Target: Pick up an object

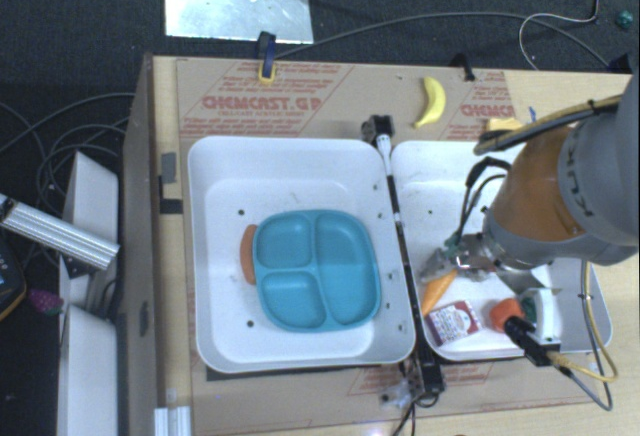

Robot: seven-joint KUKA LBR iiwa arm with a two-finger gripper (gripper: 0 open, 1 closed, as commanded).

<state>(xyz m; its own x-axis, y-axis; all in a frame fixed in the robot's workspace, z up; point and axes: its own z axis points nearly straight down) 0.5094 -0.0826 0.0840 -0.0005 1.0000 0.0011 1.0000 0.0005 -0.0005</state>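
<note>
Orange carrot [437, 291] lies in R bin [430, 174], lower-left corner, beside red packet [455, 322]. My gripper [462, 257] sits just above carrot; jaw state: cannot tell, hidden under my wrist. L bin [215, 174] holds blue divided plate [317, 269], orange sausage-like item [246, 253] at its left edge.

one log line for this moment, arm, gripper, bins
arm: over right bin | gripper: low, by orange carrot | red packet: right bin | blue divided plate: left bin | banana: bench, behind bins
</note>
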